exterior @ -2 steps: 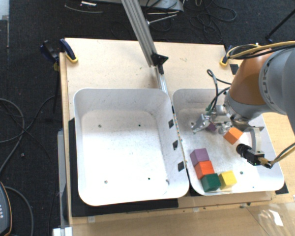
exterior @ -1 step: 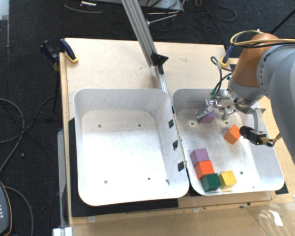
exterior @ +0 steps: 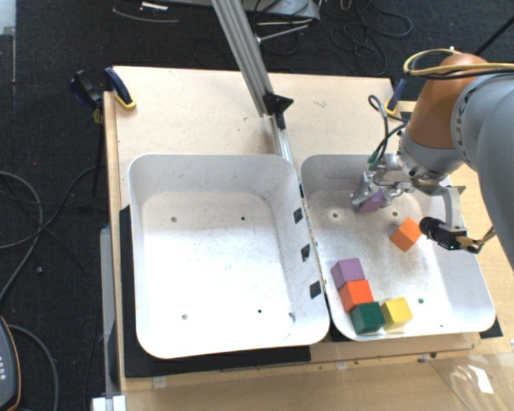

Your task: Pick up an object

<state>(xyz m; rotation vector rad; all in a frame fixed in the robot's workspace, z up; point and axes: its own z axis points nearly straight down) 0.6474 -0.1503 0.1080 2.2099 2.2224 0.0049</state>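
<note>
My gripper is over the back part of the right bin, reaching in from the right. A small purple block shows between its grey fingers, and the gripper is shut on it. An orange block lies apart, a little to the front right of the gripper. Along the bin's front left stand a lilac block, a red-orange block, a green block and a yellow block, packed close together.
The left bin sits beside the right one, their rims meeting in the middle. A slanted metal rail rises behind the bins. A blue and yellow clamp grips the bench's back left corner.
</note>
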